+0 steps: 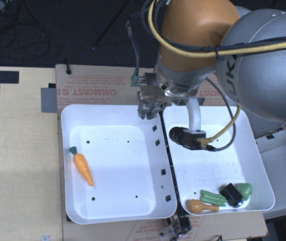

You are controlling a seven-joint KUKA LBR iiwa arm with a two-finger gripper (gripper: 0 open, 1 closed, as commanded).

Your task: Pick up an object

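Note:
An orange toy carrot with a green top lies at the left side of the left bin. In the right bin, at its near right corner, a green pea pod, a black block, a green piece and a yellow-orange pear-shaped piece lie close together. My gripper hangs above the far end of the divider between the bins, far from all of these. Nothing shows in it.
A black part on a yellow cable hangs from the arm over the far left part of the right bin. The grey arm and its orange band fill the upper right. Brown cardboard lies behind the bins.

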